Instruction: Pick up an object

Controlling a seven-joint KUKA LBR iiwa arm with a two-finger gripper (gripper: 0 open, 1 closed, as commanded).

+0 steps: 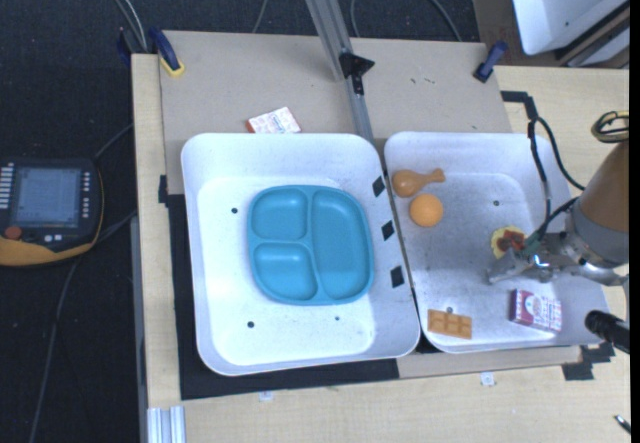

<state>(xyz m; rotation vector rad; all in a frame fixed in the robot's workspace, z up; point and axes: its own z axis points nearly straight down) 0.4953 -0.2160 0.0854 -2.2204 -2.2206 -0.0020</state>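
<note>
Two white bins (300,156) sit on our tabletop (220,81); the blue divided tray (307,243) lies far from our hand (512,263). We cannot tell its grip. Just below it lies a small carton (535,311); a yellow-red object (503,241) touches it.

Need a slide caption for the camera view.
Gripper low in right bin by a small toy; blue tray in left bin.

Grey arm (605,221), rounded housing w/ orange-brown band above wrist. Metallic silver gripper (508,266) assy at the end, thin pale fingers, small dark fittings. Black cable (545,166) looping along the arm's side. Black block-shaped part near the lower link, dull finish.
</note>
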